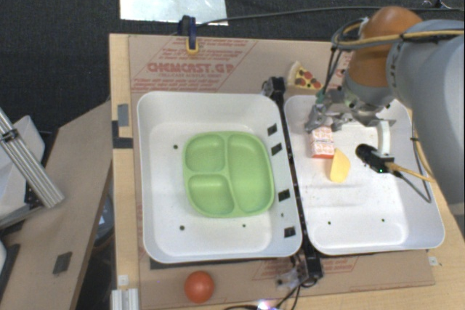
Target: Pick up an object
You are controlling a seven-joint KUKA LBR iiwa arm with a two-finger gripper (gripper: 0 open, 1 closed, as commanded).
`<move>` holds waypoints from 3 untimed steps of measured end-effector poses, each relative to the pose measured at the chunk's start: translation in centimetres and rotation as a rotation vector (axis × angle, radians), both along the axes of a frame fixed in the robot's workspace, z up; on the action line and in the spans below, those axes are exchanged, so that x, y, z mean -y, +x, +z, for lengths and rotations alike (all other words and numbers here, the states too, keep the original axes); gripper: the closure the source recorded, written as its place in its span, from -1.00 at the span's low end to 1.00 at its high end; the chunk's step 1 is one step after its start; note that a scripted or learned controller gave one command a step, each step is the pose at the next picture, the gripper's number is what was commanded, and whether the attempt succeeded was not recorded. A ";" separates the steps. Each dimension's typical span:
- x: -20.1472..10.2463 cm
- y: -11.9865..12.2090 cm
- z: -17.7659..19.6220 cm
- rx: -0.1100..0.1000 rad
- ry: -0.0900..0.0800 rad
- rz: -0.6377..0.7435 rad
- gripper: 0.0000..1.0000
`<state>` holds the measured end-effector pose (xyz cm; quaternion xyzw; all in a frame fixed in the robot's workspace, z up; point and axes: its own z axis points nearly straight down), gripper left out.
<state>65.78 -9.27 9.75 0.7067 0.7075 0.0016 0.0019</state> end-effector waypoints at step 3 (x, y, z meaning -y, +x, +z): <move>0.5 -0.1 13.1 -0.001 0.000 0.002 1.00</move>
